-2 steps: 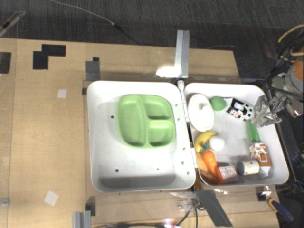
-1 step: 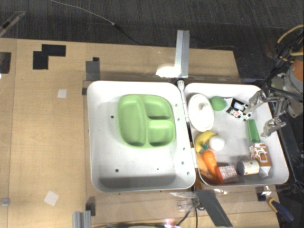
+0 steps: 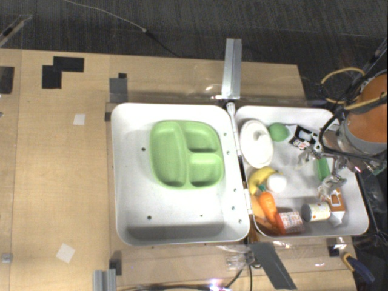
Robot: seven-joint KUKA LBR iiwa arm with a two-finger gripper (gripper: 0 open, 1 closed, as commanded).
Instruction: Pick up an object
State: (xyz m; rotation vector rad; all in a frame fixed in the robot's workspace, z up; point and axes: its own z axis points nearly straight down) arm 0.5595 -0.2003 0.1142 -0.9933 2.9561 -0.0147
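Near edge, lower right of the frame: a small carton point(image 3: 337, 206), a short can on its side point(image 3: 316, 212) and a flat red packet point(image 3: 292, 220) are noted along the bottom wall of the right bin point(image 3: 362, 223). Just left of them an orange carrot point(image 3: 267, 206) is seen, with a banana point(image 3: 260, 176) and a white egg-like ball point(image 3: 277, 182) touching above it.

Mid frame: the gripper point(image 3: 316, 157) is lowered into the right bin at its right side, beside a green stick-like piece point(image 3: 322, 168). Whether the fingers are wide or narrow cannot be told; nothing is seen held between them. The step is judged to be the descent toward a pick. Next, a clean closing on one object is called for, then a straight lift.

Far side: a white lidded bowl point(image 3: 256, 143), a green ball point(image 3: 278, 132) and a black-and-white card point(image 3: 302, 138) are noted. A green divided tray point(image 3: 185, 153) lies in the left bin point(image 3: 127, 223).

The wrist is cut off at the right; the fingertips are blurred among clutter.
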